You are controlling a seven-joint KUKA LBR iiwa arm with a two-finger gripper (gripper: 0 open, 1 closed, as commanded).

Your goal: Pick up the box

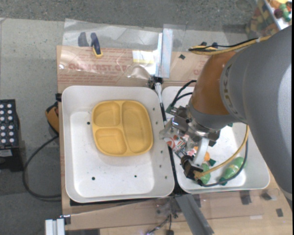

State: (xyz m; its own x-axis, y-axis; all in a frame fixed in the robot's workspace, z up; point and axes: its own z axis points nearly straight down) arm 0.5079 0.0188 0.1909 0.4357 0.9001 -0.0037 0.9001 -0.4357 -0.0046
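The left bin [78,180] holds a yellow tray [122,127] with 3 compartments, lying flat. Right of the left bin's right wall, the gripper [179,143] is low in the right bin [257,180], over a small red-and-white printed thing that may be the box [177,142]; I cannot tell whether it grips anything. The grey arm [255,77], orange-banded, slants down from the upper right, wrist over the right bin.
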